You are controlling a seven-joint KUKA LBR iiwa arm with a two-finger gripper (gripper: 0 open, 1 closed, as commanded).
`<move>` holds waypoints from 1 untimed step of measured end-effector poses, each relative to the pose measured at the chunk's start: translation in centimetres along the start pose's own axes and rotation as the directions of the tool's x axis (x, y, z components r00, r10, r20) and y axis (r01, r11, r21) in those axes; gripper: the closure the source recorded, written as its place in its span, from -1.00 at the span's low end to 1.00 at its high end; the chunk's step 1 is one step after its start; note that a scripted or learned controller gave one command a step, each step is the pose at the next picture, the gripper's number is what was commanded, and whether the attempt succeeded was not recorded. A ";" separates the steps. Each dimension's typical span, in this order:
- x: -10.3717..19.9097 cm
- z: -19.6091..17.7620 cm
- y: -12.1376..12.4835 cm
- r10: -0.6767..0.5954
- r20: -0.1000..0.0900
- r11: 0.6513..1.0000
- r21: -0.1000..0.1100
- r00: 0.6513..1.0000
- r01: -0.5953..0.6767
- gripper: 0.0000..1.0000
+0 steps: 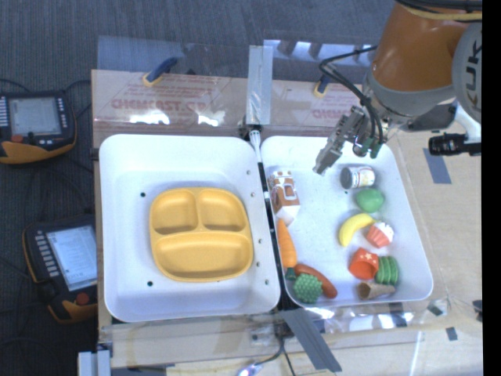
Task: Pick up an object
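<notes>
My two-finger metal gripper [344, 149] hangs over the upper part of the right shallow white plastic bin [412, 233], tilted, with nothing between its slim grey fingers; they stand parted, released. Above it my wrist swells into a glossy orange band.

The things I could pick lie below me in that bin, all smooth toy-like plastic. Nearest, just beside my fingertips, is a small white-and-grey cylindrical can [358, 178] on its side. Below it sit a rounded green fruit [369, 200], a curved yellow banana [354, 227], and a small white-and-red ridged cupcake shape [380, 234]. Further down are an orange-red cup-like piece [363, 264], a ribbed green disc [387, 270] and a tan cone [376, 291]. Along the bin's left wall lie a white-and-brown carton [283, 193], a tapered orange carrot [286, 245], a knobbly green broccoli [306, 287] and a red sausage shape [319, 280].

The left white bin [117, 233] holds a matte yellow tray with three compartments [201, 234].

The bins rest on a tan cardboard-covered bench [454, 225] with clear plastic sheeting at the back. Dark grey ribbed carpet [156, 6] lies beyond, and two orange-edged handheld control pendants [35, 120] sit to the left.
</notes>
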State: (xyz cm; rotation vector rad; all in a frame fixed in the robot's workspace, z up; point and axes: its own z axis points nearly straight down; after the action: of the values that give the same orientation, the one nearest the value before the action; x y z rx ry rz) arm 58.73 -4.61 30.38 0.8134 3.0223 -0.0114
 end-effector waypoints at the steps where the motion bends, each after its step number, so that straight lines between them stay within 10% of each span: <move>1: -4.3 2.6 -10.0 -0.113 -0.010 0.994 -0.004 0.994 0.113 1.00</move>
State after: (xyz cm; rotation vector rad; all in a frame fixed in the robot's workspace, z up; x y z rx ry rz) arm 57.44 -15.40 27.93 0.6434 3.0726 -0.0035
